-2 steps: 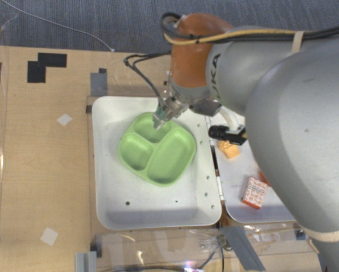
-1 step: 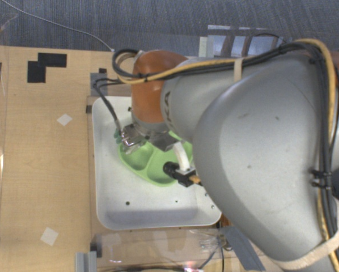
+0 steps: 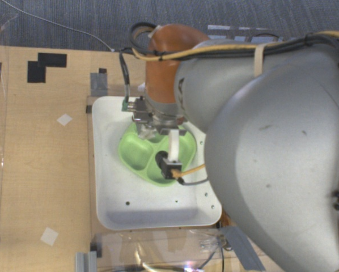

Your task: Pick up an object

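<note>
Pincer (image 3: pixel 153 130) is low over the white bin (image 3: pixel 149 205), centre of frame, with the orange band of the wrist straight above it. Apart or together: can't tell, the wrist body blocks that from this angle.

Target is the green divided dish (image 3: pixel 133 151), the one loose thing I can make out in the bin. It lies in the bin's upper half. The lower half of the bin floor is bare, and so is the pale worktop (image 3: pixel 39 169) to the left.

Key relation: there's practically no lateral offset. The pincer is right over the dish's upper edge, about where the left compartment meets the middle. Whether it's touching the rim or just above it, can't tell.

Dish long axis runs roughly left-right across the frame, dipping toward the lower right. Its right end goes under the arm, so the full outline isn't visible.

My read:
- The approach is basically done, and what's left is vertical plus a close, not a reach.
- The dish is shallow and wide, so the only grabbable feature is a rim or divider wall, and the pincer has to straddle it across its thickness.
- Risk: it closes on the flat floor of a compartment and slides off, or tips the dish by lifting from one edge.
</note>
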Robot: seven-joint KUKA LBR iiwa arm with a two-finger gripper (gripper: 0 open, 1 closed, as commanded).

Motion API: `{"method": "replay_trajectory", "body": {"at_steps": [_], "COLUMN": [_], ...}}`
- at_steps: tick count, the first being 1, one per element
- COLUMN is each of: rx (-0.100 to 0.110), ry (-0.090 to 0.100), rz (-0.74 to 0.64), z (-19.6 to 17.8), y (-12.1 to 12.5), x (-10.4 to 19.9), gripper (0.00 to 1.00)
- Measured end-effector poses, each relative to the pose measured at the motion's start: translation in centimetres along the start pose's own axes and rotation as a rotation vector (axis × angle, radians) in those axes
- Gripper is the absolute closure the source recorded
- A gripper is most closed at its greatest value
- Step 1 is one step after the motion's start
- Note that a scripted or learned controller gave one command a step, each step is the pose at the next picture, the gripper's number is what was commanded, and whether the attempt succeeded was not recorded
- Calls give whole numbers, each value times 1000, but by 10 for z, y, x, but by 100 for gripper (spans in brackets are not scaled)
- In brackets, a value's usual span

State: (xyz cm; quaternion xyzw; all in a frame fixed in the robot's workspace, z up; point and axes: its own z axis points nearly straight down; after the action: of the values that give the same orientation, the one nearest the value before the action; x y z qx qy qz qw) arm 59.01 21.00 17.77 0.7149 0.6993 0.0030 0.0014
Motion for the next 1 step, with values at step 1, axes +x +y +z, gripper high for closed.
{"method": "replay_trajectory", "body": {"at_steps": [1], "rx": [-27], "ry": [12], "rz": [224], "z": [79], "y": [-80], "x": [24], "gripper": [100]}}
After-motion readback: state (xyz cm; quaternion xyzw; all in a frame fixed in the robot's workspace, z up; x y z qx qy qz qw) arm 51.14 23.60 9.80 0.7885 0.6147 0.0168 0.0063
